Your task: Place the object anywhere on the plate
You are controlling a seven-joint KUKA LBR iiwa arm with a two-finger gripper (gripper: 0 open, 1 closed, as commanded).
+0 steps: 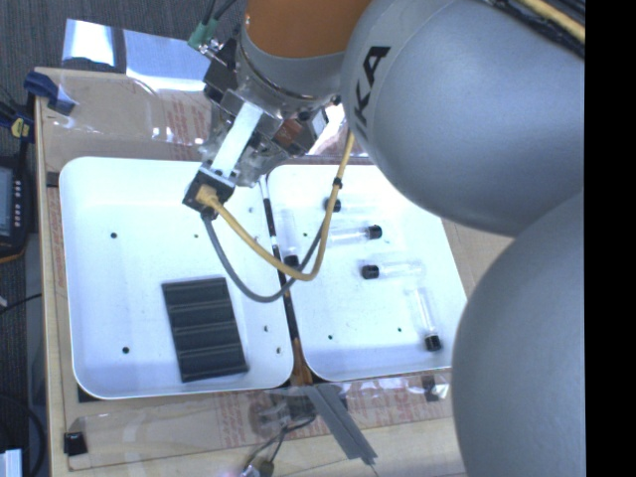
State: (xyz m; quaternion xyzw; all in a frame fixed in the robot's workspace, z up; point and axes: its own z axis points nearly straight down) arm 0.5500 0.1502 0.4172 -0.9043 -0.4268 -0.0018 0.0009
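Judging from the task, the thing to move is one of the clear vials point(350, 235) with black caps that lie flat and scattered in the right bin point(348, 341). They are well apart from the dark ribbed plate point(204, 328), which lies in the left bin point(104, 286) near its front edge. Such a vial should be light, stiff and slick (and likely brittle if squeezed hard), and being round it will probably roll from a nudge. The safest hold looks to be across the middle of the barrel, square to its length, with the cap a poorer second choice. The pincer point(286, 135) hangs above the far rims where the two bins meet, and whether it is apart or together I cannot tell. The vials lie clear of one another, so there is room to come down, though the front vial point(424, 311) sits near the right wall and looks more cramped. The carry must rise over the two raised rims between the bins. The plate's ribs may cradle a vial in a groove, and the bin floor around the plate is bare.
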